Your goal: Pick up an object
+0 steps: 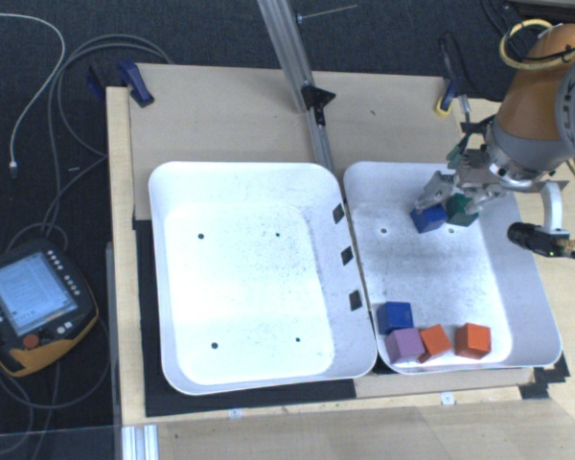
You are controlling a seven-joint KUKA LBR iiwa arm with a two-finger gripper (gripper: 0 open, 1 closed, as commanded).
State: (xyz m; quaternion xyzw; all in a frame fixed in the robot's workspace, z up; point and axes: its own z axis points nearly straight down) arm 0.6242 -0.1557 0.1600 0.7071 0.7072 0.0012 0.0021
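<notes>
The jaws (pixel 448 202) are lowered over the upper part of the right bin (pixel 517 276), reached from the right by the arm (pixel 541 94). A blue block (pixel 427 220) is seen just below and to the left of them, touching or nearly touching the finger on that side, and a green block (pixel 463 211) sits directly beneath them. It appears that one of these two is being taken, since the jaws are brought down right at them, but which one cannot be told. Whether the jaws are clenched or released cannot be told either: the fingertips are merged with the green block and hidden by the wrist body. Well below the jaws, along the bin's near wall, a second blue block (pixel 395 315), a purple block (pixel 402 344), an orange block (pixel 434 340) and a red-orange block (pixel 472 339) lie in a loose row, untouched. The left bin (pixel 172 257) lies far to the left of the jaws on the desk (pixel 220 113).
</notes>
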